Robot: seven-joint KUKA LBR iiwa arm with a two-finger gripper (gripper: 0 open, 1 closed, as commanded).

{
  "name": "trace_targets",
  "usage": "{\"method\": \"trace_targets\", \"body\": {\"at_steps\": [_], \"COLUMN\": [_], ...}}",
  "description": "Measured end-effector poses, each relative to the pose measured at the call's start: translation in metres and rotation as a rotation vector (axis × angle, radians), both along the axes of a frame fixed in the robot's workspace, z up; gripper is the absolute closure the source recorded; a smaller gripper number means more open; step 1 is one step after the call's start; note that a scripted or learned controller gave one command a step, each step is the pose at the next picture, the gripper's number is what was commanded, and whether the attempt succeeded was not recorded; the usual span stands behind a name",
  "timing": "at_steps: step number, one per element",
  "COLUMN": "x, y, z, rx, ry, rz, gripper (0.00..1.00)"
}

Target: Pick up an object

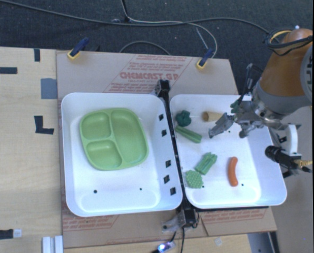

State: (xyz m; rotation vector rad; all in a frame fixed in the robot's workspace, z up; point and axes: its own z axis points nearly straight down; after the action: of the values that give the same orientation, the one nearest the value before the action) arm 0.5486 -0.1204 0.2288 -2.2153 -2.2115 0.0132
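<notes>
The arm was a thick rounded body, orange across its broad upper band and grey along the side and below. A dark cable looped over its top. At its end sat the tool, a grey metal assembly with two slim dark-tipped fingers and black fittings beside the wrist.

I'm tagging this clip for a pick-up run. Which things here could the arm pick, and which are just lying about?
For the job:
gripper, open, over the right bin
orange sausage
green broccoli
green stick
ridged green block
round green piece
tan piece

Lying about:
green plate in the left bin
yellow clamps
cables
</notes>
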Motion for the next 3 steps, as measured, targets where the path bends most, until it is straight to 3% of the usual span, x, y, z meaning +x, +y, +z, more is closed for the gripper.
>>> {"method": "trace_targets", "body": {"at_steps": [1, 3], "x": [0.003, -0.006], "y": [0.0, -0.002], "z": [0.006, -0.105], "rx": [-0.001, -0.002], "ry": [-0.012, -0.007], "rz": [0.003, 0.002], "gripper": [0.0, 0.0]}}
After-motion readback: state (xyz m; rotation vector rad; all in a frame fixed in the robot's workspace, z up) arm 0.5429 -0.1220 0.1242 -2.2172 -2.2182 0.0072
